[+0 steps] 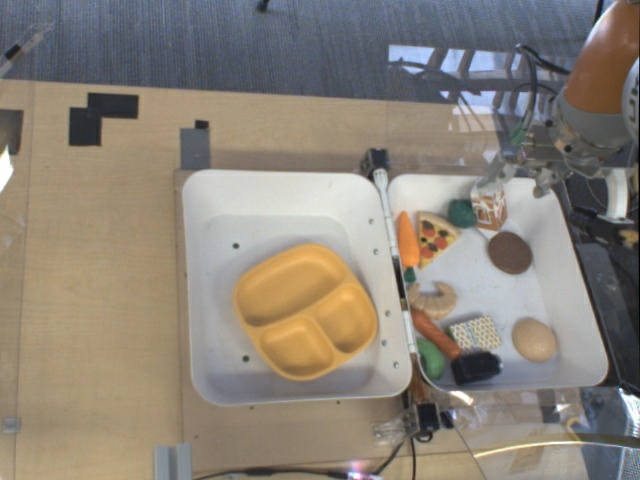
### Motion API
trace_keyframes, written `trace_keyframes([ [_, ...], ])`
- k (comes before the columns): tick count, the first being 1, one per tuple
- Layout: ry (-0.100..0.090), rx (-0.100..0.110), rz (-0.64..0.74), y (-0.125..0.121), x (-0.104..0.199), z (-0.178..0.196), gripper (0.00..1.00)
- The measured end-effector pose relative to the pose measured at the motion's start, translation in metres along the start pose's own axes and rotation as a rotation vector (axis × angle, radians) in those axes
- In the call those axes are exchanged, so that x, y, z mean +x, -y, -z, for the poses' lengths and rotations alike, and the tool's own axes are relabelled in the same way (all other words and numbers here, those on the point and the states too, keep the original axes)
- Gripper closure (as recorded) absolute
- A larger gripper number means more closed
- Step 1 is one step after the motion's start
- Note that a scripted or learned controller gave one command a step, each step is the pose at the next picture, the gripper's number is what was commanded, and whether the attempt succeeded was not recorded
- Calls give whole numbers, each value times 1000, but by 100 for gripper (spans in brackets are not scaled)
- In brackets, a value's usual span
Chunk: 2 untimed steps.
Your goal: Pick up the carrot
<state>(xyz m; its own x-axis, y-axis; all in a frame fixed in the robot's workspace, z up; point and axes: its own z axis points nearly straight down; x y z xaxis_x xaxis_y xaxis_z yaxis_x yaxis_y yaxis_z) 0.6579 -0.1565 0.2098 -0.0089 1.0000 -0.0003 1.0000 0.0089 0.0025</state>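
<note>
Near edge of the right bin (590, 363): a black block (474, 367) and a green piece (433, 360) at the near-left corner, a checkered packet (474, 332) just behind the block, a tan egg-shaped item (535, 340) to their right. One carrot (435, 332) lies diagonally against the bin's left wall, its lower end by the green piece and touching the packet. Just behind it, a beige mushroom-like piece (433, 296).

Left bin (200, 268): a yellow divided plate (305, 311), three compartments, sits in the middle, tilted in plan.

Mid right bin: a brown round disc (511, 253) right of centre. A pizza slice (436, 237) lies left of it. A second carrot (407, 241) lies along the left wall, lengthwise, just beside the pizza slice.

Far part of the right bin: a dark green lump (462, 212) next to a small brown-and-white carton (488, 208). The gripper (498, 173) hangs right over the carton at the far rim, well apart from both carrots. Jaws: can't tell whether apart or together, blurred against the carton. Nothing visibly held. Orange band of the arm (600, 58) at far right.
</note>
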Motion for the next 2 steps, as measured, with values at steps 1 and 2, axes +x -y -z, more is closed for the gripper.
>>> trace_keyframes([
  [1,-4,1,29,22,89,-16,0],
  [2,4,-6,-34,37,71,-113,0],
])
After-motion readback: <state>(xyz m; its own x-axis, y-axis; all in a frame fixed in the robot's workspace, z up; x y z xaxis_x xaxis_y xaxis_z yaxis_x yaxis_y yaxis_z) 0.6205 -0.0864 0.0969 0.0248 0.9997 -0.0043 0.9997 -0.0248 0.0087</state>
